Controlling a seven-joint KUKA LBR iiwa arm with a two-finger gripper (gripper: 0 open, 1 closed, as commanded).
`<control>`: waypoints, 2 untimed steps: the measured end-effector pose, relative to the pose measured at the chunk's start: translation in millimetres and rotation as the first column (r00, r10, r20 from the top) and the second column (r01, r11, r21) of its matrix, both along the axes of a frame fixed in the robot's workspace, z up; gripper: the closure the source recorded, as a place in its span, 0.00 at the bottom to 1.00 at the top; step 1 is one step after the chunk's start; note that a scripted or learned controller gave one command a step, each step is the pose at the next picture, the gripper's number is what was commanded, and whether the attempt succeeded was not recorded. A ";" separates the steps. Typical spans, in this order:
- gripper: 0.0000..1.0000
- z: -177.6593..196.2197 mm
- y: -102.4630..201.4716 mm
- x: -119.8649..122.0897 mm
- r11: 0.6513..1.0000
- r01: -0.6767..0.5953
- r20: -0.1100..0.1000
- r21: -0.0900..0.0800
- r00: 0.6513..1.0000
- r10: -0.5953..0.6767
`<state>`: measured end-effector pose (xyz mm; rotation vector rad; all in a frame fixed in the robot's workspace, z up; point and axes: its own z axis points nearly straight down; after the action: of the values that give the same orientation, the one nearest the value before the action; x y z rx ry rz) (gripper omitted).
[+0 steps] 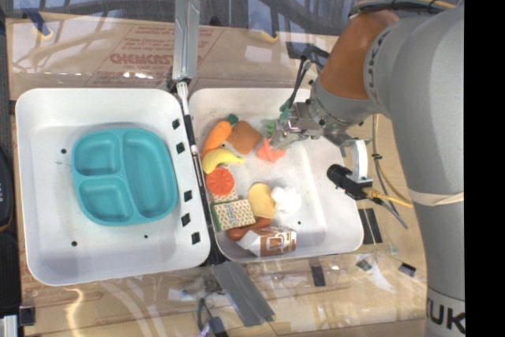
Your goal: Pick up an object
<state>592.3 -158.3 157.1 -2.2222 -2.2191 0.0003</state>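
Observation:
The right bin (339, 221) holds several toy foods: an orange carrot (217, 133), a brown bun-like piece (245, 136), a yellow banana (222, 160), a round orange fruit (221, 181), a salmon-pink piece (273, 152), a pale yellow fruit (261, 200), a white lump (288, 200), a patterned box (234, 213) and a brown-and-white carton (273, 242). My gripper (282, 130) hangs low over the bin's middle, right at the upper edge of the salmon-pink piece and just right of the bun. The wrist hides the far right part of the bin.
The left bin (39, 249) holds a teal divided plate (125, 174). A metal bar (185, 39) stands at the divide between the bins. A black fitting with cables (347, 179) sticks out from the arm over the right bin's right wall.

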 end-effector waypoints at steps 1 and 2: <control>0.00 -0.7 -0.1 -0.4 1.000 0.000 -0.002 0.000 1.000 0.000; 0.00 -65.5 2.4 7.9 1.000 -0.020 -0.001 0.000 1.000 0.020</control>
<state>600.2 -155.9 91.6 -2.1990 -2.2413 0.0017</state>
